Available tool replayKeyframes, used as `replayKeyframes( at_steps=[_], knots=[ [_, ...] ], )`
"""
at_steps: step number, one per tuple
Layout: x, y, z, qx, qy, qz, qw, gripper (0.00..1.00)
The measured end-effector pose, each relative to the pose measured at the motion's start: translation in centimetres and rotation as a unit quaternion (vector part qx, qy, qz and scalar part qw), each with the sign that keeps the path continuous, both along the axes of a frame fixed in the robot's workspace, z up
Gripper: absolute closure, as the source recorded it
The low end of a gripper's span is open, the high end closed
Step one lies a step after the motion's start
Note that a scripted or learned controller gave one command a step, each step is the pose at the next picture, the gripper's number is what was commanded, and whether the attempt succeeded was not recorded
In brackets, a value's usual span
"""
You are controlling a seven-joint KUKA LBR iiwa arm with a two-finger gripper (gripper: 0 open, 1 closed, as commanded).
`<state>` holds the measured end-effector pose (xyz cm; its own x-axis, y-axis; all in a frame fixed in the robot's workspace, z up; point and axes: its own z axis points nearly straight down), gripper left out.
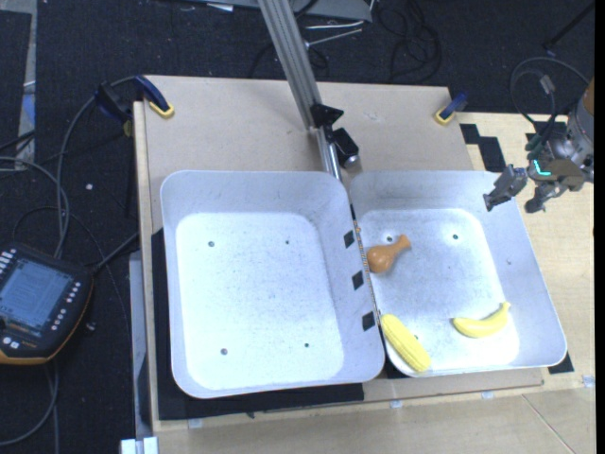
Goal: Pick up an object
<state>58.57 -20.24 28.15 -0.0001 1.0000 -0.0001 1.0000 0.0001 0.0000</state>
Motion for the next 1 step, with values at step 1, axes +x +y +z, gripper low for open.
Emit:
replayKeyframes(
  at_steps=[1],
  knots=[
    [0.0, 0.0, 0.0, 0.0, 0.0, 0.0, 1.0, 0.0]
  ],
)
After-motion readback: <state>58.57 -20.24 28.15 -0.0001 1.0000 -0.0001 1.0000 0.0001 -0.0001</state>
